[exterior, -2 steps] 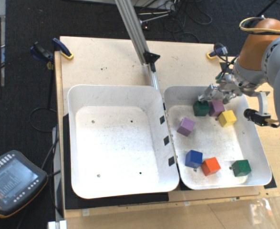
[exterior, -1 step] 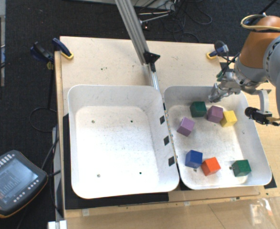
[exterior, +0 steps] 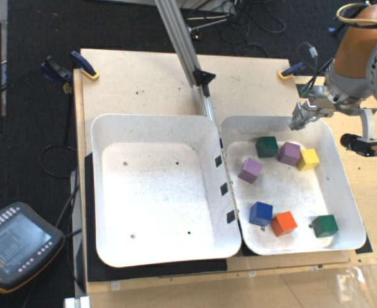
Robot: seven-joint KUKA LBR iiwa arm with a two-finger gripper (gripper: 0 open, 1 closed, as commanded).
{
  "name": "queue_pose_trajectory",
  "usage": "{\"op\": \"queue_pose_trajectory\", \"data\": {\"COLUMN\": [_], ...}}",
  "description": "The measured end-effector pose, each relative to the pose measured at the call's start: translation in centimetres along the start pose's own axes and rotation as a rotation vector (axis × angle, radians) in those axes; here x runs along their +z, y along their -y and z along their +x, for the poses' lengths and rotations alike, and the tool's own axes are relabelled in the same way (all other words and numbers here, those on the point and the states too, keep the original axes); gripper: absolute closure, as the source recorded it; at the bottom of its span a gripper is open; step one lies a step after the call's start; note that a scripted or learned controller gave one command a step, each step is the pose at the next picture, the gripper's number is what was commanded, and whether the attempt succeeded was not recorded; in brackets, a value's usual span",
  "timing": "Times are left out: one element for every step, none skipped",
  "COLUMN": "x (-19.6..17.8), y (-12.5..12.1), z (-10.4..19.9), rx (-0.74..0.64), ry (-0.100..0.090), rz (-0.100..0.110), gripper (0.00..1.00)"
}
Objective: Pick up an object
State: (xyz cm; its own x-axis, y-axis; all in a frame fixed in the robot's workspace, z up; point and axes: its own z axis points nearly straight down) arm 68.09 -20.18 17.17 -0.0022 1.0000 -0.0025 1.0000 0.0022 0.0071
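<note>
The right bin (exterior: 342, 201) holds several small cubes. A dark green cube (exterior: 266, 147), a purple cube (exterior: 289, 153) and a yellow cube (exterior: 308, 159) cluster near its far side. A second purple cube (exterior: 250, 170) lies left of centre. A blue cube (exterior: 261, 213), an orange cube (exterior: 283, 223) and a green cube (exterior: 325, 226) sit along the near side. My gripper (exterior: 299, 121) hangs over the bin's far right rim, above and right of the dark green cube. Nothing shows between its fingertips.
The left bin (exterior: 111, 172) lies beside the right one. A slanted metal pole (exterior: 178, 34) comes down to the bench between the bins' far ends. Clamps (exterior: 85, 66) sit at the bench's far corners. A teach pendant (exterior: 15, 246) rests at lower left.
</note>
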Motion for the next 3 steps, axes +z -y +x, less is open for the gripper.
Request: {"op": "queue_pose_trajectory", "data": {"x": [-5.1,-10.3,-10.7], "y": [-0.1,0.2,0.4], "z": [1.0,0.1,5.2], "rx": [-0.001,0.002,-0.005], "ry": [0.0,0.001,-0.004], "rz": [-0.001,-0.001,0.006], "gripper": [1.0,1.0,1.0]}}
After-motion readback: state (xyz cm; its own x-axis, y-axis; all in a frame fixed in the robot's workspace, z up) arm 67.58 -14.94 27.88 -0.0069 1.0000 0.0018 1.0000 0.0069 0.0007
